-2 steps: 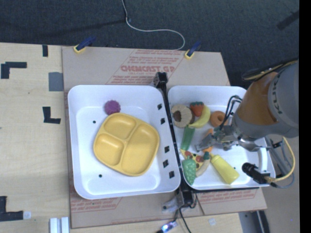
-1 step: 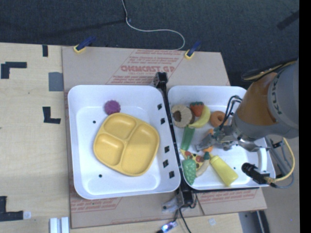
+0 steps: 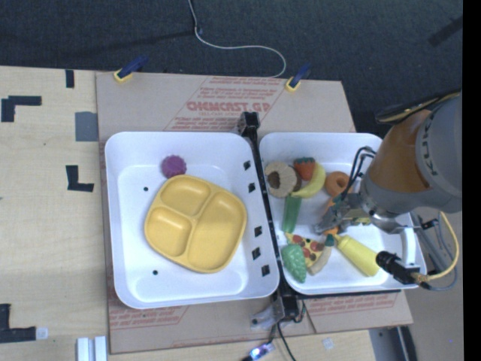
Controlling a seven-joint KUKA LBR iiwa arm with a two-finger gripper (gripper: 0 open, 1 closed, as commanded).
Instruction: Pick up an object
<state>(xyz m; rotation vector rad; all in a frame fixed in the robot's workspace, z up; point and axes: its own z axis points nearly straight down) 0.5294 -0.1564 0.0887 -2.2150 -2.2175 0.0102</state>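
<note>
I see the arm's orange-banded wrist looming closest, over the right bin. Below it my gripper sits low among the toy food; whether its fingers are apart or together I cannot tell. The yellow squash lies just at its five o'clock, long axis running eleven to five. The green cucumber lies at nine.
</note>
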